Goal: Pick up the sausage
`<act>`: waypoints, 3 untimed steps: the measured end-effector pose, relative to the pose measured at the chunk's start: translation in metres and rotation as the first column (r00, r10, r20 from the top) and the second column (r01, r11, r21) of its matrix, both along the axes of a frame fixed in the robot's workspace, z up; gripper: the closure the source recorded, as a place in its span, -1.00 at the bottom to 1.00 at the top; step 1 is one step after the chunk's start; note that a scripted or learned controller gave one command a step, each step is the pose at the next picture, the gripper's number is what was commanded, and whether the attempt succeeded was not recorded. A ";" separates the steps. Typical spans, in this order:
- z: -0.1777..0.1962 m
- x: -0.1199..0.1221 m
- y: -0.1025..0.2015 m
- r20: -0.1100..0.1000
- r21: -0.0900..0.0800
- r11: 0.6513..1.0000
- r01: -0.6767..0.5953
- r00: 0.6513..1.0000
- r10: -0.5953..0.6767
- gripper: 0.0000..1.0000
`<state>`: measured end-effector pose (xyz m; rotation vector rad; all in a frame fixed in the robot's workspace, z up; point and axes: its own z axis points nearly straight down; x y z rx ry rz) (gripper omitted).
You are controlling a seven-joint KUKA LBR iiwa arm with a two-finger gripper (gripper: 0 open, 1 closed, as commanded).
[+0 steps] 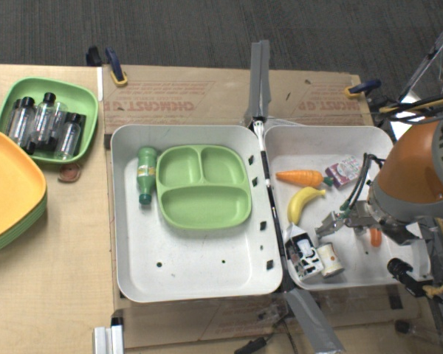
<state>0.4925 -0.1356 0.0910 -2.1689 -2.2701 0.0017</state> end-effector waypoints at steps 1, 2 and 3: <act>0.100 0.094 0.058 0.002 -0.002 0.961 -0.275 0.961 0.275 -1.00; 0.100 0.117 0.081 0.000 -0.003 1.000 0.004 1.000 -0.004 -1.00; 0.100 0.123 0.096 0.001 -0.003 0.991 -0.132 0.991 0.132 -1.00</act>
